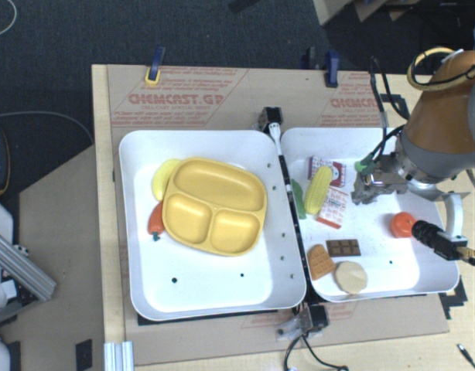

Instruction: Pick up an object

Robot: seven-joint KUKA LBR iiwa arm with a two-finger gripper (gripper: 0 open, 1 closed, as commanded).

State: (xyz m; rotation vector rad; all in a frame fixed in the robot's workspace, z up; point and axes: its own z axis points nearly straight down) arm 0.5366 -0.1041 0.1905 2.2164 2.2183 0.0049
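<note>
My gripper [367,187] hangs low over the right bin [377,141], near its middle, at the end of the grey and orange arm. Just to its left lie a red-and-white packet [333,208] and a yellow corn cob [319,189]. An orange ball [403,224] rests below and to the right of the gripper. Nothing is visible in the gripper's grasp.
The right bin also holds a green piece [299,200], a second packet [326,168], a brown chocolate bar [343,247], a tan cracker [320,261] and a round bun [350,277]. In the left bin [137,253] are a yellow divided tray [214,205], a yellow fruit [163,178] and a red pepper [155,221].
</note>
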